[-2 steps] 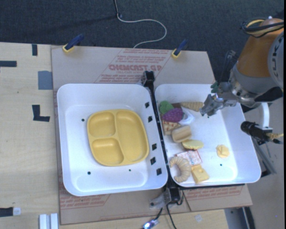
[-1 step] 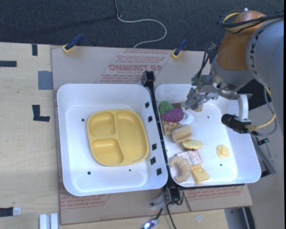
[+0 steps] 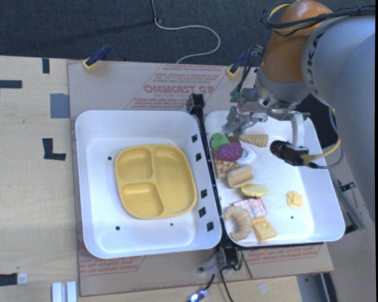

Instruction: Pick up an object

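pick: not done | pincer (image 3: 234,126) low in right white plastic bin (image 3: 315,222), finger state unreadable | purple toy grape bunch (image 3: 229,150) just beside, resting in bin | grasp + lift pending

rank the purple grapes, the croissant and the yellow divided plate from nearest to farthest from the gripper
1. purple grapes, just below the gripper at the right bin's left edge
2. croissant, near the right bin's front edge
3. yellow divided plate, in the left bin; close to the croissant's distance, so a looser call

Red printing on the cardboard sheet (image 3: 170,83) under the bins appears upside down and cannot be read.
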Robot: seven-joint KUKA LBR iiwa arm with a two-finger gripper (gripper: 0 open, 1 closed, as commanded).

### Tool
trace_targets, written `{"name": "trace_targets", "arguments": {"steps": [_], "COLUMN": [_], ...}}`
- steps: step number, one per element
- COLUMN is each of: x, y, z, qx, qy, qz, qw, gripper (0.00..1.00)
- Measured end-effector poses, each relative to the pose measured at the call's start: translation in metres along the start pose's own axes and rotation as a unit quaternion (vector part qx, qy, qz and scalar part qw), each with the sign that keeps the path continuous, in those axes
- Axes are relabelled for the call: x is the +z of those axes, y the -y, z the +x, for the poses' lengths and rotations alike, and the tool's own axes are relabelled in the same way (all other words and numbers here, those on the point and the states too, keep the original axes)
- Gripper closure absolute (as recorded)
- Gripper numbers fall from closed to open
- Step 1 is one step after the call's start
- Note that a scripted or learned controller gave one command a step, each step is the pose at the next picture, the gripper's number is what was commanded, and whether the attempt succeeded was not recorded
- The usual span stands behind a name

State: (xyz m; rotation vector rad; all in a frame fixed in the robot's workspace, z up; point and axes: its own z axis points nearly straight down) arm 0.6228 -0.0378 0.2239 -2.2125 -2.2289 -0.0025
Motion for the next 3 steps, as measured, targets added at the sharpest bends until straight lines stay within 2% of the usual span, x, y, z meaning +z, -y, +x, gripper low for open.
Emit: {"name": "trace_targets", "arguments": {"steps": [2, 3], "x": [0.012, 0.003], "y": [-0.034, -0.030], "z": [0.106, 0.138], "qx": [0.000, 0.001], "qy": [0.000, 0.000], "qz": [0.000, 0.001], "qw": [1.0000, 1.0000], "gripper": [1.00, 1.00]}}
